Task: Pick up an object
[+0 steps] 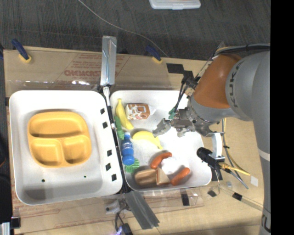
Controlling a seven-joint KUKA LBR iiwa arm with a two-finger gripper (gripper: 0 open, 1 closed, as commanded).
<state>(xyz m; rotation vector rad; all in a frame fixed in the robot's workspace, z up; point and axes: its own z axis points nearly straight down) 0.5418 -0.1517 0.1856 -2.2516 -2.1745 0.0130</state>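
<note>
Dark carpet lies beyond a cardboard-covered bench [138, 64], with a pale flat item [175, 4] at the top edge and a thin cable crossing the floor.

Left bin [18, 183]: white, shallow. Contents: one yellow tray [59, 137] with three compartments, set toward the bin's upper left.

Divider: a grey metal bar [108, 59] stands upright at the back where the two bins meet. Blue clamps [20, 49] hold the cardboard along the far edge.

Right bin [195, 181]: white, shallow. Contents:
- banana [121, 114], along the left wall, running front to back;
- green piece [122, 124], just beside the banana, partly hidden;
- blue bottle [127, 149], lying near the left wall below the banana;
- small brown and white carton [138, 111], toward the back, right of the banana;
- yellow lemon-like item [145, 136], mid-bin, just right of the bottle;
- two sausages [161, 159], one mid-bin, the other at the front right, a white item between them;
- bread roll [145, 175] and a brown wedge beside it, at the front.

Arm [248, 87]: grey with an orange band, reaching in from the right over the right bin.

Gripper [164, 126]: low over the middle of the right bin, just right of the lemon-like item and above the sausages. Whether its fingers are apart or together cannot be told. No item is seen between them.
</note>
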